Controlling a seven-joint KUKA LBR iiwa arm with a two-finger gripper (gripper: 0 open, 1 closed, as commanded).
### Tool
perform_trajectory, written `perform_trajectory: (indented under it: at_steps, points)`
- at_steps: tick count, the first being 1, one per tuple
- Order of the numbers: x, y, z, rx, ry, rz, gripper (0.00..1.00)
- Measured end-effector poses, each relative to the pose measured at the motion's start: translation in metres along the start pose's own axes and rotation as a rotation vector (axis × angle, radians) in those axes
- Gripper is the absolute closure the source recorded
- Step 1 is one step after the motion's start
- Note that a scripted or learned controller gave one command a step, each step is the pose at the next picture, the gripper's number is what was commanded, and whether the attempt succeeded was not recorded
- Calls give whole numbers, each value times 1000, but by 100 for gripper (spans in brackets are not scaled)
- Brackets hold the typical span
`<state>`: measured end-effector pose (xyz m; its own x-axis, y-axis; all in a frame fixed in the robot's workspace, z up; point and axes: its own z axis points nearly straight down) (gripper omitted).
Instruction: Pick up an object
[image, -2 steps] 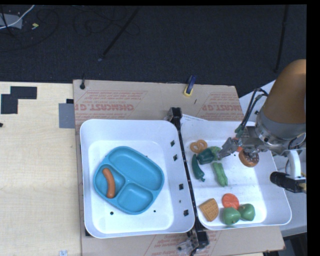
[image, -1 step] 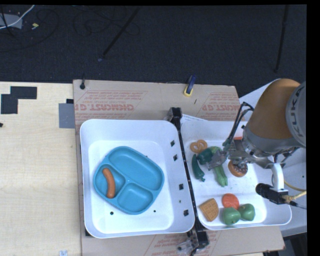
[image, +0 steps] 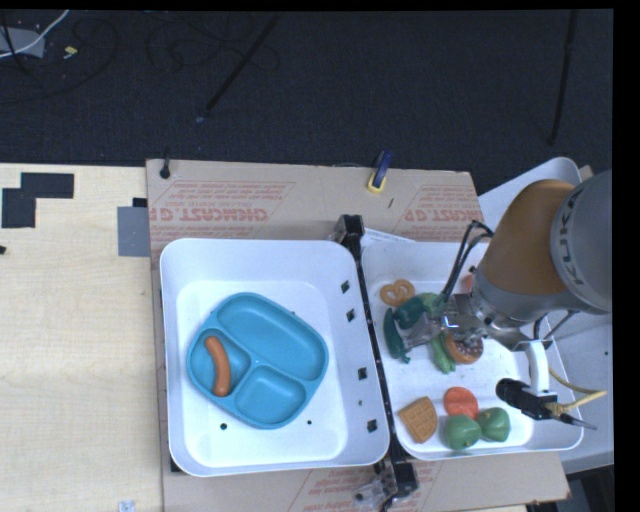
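Gripper (image: 432, 330) hovering low among small toy foods in right white bin (image: 400, 268), finger state impossible to tell.

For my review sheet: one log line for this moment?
arm: over right bin | claw: among toy foods, grip unclear | blue tray: left bin, holds sausage

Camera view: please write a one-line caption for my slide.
KUKA arm's hand low in the right bin among toy foods; left bin holds a blue tray with a sausage.
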<state>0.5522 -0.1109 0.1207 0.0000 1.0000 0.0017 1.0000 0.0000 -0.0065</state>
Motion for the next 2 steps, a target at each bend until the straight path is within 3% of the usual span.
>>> perform_trajectory:
  at_steps: [1, 2]
  points:
    - [0, 4, 26, -13, -2, 1, 0]
    - [-4, 6, 13, -25, -8, 8, 100]
